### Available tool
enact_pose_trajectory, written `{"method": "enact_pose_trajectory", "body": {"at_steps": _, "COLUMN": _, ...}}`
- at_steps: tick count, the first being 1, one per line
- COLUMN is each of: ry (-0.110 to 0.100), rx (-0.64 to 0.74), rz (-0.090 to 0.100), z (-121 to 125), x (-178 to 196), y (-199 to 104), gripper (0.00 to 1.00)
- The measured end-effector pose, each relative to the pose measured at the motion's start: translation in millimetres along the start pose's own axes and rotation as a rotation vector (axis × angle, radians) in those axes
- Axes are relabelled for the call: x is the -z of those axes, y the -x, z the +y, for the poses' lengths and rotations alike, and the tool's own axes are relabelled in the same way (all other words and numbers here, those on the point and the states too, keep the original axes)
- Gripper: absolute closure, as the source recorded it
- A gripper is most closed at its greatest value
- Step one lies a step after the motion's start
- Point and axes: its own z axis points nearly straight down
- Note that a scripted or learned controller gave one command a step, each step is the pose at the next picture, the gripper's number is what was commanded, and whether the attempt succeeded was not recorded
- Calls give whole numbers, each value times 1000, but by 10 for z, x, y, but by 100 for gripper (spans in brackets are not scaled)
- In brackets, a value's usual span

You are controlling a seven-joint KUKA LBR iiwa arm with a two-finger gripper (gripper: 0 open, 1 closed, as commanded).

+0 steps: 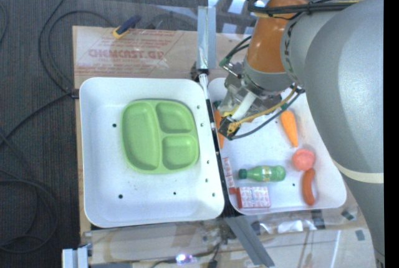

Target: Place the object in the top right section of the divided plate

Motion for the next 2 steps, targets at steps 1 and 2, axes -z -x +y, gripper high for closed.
{"method": "enact_pose_trajectory", "body": {"at_steps": 1, "ry": 0, "rx": 145, "rz": -1, "z": -820, "x": -4, "y": -4, "gripper": 100}}
{"method": "enact_pose_trajectory", "body": {"at_steps": 2, "ry": 2, "rx": -135, "rz": 0, "z": -1114, "x": 701, "y": 248, "gripper": 100}}
